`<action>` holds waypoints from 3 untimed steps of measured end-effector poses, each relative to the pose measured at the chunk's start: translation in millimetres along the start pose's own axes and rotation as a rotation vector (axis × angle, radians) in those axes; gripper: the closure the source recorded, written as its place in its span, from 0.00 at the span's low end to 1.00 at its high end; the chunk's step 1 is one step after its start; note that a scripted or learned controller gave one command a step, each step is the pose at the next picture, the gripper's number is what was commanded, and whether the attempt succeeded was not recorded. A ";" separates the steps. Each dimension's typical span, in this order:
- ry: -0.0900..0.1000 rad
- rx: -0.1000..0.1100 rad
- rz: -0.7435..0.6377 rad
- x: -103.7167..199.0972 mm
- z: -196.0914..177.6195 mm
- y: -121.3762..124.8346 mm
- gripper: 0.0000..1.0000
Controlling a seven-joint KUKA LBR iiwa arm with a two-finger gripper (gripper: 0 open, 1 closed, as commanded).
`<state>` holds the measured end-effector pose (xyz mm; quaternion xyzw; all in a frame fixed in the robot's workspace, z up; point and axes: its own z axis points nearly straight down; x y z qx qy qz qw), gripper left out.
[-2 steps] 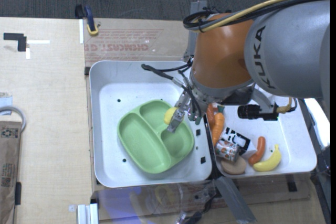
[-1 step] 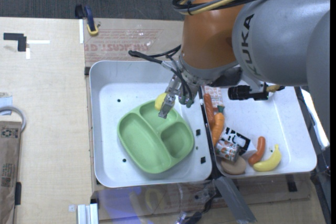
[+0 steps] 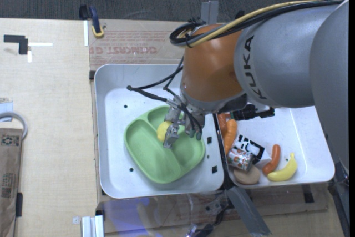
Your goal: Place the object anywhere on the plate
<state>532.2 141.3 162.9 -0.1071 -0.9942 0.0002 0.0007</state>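
Over the green divided plate at lower centre of the frame, the end effector grips a small yellow object between its fingers. Placing seems underway; next it should open and lift clear.

camera: one, fixed overhead | faces: down at a slant | covers: both bins

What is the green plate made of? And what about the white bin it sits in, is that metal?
The green plate looks like moulded plastic: even pale green, matte, with soft rounded dividers between its compartments. The white bin also looks like plastic rather than metal, probably: smooth, slightly glossy, with rounded corners and a curled rim. The picture cannot settle it for certain.
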 end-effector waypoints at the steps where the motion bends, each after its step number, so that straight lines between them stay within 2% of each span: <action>1: 0.000 0.000 0.000 0.0 0.0 0.0 0.00; 2: 0.000 -0.001 0.004 2.2 36.2 13.8 0.00; 3: -0.004 -0.001 -0.049 -53.4 -15.7 -5.7 0.00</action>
